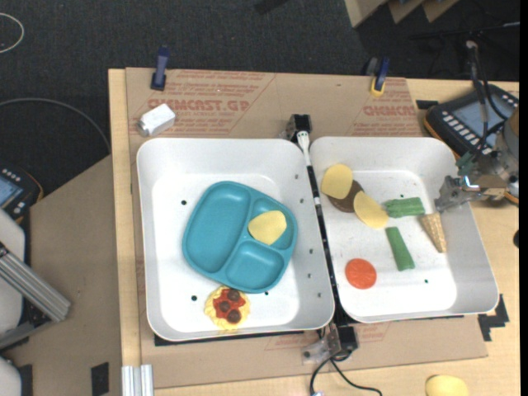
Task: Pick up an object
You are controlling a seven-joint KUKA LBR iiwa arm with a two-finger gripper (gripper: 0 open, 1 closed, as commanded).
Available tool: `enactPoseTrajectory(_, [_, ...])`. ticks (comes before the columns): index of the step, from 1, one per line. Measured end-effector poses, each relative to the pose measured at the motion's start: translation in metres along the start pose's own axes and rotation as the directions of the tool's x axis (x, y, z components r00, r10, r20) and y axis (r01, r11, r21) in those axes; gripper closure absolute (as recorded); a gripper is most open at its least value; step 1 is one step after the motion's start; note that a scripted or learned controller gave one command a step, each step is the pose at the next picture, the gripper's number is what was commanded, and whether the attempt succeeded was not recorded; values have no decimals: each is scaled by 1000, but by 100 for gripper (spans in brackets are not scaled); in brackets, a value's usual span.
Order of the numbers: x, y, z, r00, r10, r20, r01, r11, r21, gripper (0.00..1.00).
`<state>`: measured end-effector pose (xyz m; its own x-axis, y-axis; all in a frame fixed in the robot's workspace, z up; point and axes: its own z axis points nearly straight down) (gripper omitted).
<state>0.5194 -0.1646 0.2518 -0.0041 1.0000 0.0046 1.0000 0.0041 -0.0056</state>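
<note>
Clearly the biggest hazard is the right bin (470,254): the hand (452,190) sits at its far-side wall, and a descent there may strike the rim. Whether it is wide or narrow I cannot tell, and nothing shows between its tips. Just below it lies the ice-cream cone toy (435,231), tapered and likely to roll. The green block (403,208) beside it crowds any grasp.
</note>
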Motion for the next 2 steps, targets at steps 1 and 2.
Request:
enactPoseTrajectory(1, [115, -16, -9, 1000, -8, -1, 8, 1000, -3, 100])
enactPoseTrajectory(2, [174, -39, 26, 1000, -2, 1, 2, 1000, 2, 100])
